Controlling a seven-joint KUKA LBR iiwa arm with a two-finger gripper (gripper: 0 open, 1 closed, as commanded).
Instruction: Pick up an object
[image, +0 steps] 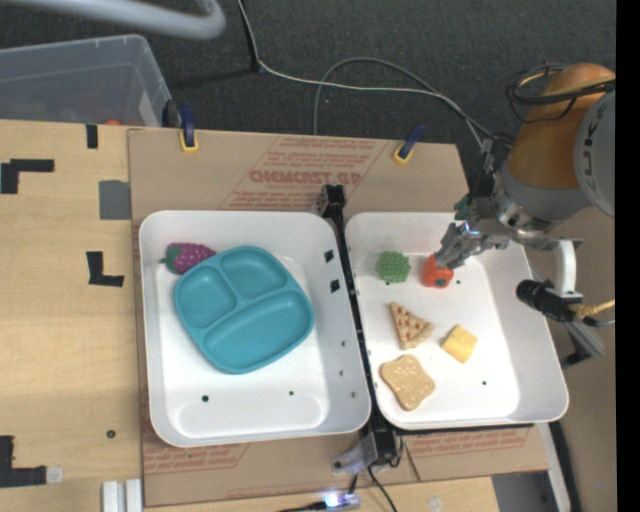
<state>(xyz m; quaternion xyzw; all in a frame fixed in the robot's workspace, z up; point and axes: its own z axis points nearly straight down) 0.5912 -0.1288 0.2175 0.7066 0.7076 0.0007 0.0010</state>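
In the right bin (520, 400) lie a green bumpy ball (393, 266), a small red-orange toy fruit (436, 273), a pizza slice (408, 325), a yellow cheese block (460, 344) and a slice of toast (407, 381). My gripper (453, 250) hangs at the upper middle of this bin, its tip right at the top right of the red-orange fruit. The gripper partly covers the fruit, and I cannot see whether it touches it. The arm reaches in from the right.
The left bin (160, 400) holds a blue divided plate (243, 308) with a bunch of purple grapes (187, 257) at its upper left corner. A black divider (345, 290) runs between the bins. A clear plastic tub (80, 80) stands at the back left.
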